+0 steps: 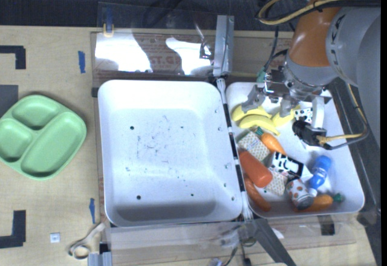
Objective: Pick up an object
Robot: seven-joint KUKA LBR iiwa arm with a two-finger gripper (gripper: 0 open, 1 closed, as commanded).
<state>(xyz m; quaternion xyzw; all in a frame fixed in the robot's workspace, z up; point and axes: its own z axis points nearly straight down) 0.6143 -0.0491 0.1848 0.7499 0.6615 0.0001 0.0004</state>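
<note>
The gripper (270, 98) hangs low over the far end of the right bin (347, 168), its fingers spread with nothing between them. The yellow banana (257, 118) lies just below, slightly nearer, beside a carrot (270, 140) and an orange bottle (255, 169).
</note>
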